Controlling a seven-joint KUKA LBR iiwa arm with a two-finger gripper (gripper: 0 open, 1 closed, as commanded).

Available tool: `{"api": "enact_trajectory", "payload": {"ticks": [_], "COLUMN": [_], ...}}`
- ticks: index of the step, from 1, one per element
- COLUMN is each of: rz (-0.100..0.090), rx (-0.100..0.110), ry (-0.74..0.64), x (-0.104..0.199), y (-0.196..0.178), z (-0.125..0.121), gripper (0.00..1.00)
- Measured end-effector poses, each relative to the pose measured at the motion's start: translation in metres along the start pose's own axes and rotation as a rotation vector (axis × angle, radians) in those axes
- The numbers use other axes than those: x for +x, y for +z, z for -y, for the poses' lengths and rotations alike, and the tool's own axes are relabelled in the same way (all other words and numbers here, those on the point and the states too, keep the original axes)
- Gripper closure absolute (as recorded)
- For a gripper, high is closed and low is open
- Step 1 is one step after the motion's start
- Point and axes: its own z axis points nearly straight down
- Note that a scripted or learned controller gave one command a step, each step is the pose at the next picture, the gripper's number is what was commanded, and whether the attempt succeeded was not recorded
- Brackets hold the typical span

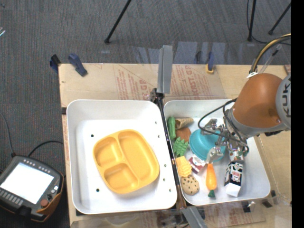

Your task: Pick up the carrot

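The carrot (211, 175) is orange with a green stub at its near end. It lies lengthwise on the floor of the right bin (259, 186), near the front wall, between a cookie (190, 185) and a small milk carton (233, 177). My gripper (224, 147) hangs over the right bin just behind the carrot's far tip, beside a teal bowl (201, 144). The carrot lies free on the bin floor. The wrist with its orange band (258, 102) hides the bin's back right part.
The right bin also holds a yellow corn-like toy (183, 166), a green leafy toy (179, 146), a green cucumber (171, 127) and a tan cone (185, 123). A yellow divided plate (126, 161) lies in the left bin (76, 127). A control tablet (28, 184) sits at the lower left.
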Motion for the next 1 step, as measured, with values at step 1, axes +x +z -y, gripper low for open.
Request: {"api": "enact_trajectory", "payload": {"ticks": [1], "rz": [0.020], "rx": [0.001], "ry": [0.139], "x": [0.0569], "y": [-0.0049], "z": [-0.0252], "gripper": [0.00]}}
